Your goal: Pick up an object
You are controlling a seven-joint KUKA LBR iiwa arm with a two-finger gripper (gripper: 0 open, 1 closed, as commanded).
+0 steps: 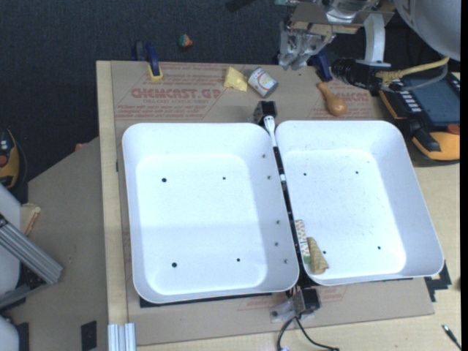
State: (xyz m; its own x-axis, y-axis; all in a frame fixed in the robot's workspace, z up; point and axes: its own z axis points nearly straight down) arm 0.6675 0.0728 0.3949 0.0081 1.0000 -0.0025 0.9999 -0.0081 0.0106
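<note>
risk of a missed grasp in the bin corner

trouble, judged from this moment, would come from where the one likely target lies. a small tan and pale object (315, 254) sits in the right bin (409, 196), pressed into the near-left corner, touching or nearly touching the wall that meets the left bin (146, 196). seen from the right bin, the gripper (298, 50) hangs well beyond the far rim, off toward the far-left corner and above the brown board (175, 92), not over either bin. whether its tips are apart or together cannot be told; that area is a blur of metal parts.

a descent onto the object could put one tip on the bin wall or on the black seam strip (281, 178) between the bins, so the other tip would only shove the piece along the floor. the object looks thin and lies flat, so a closing grip may slide over it. a yellow scrap (235, 80), a small box (262, 82) and a wooden-handled tool (333, 99) lie outside the far rim, nearer the gripper.
</note>
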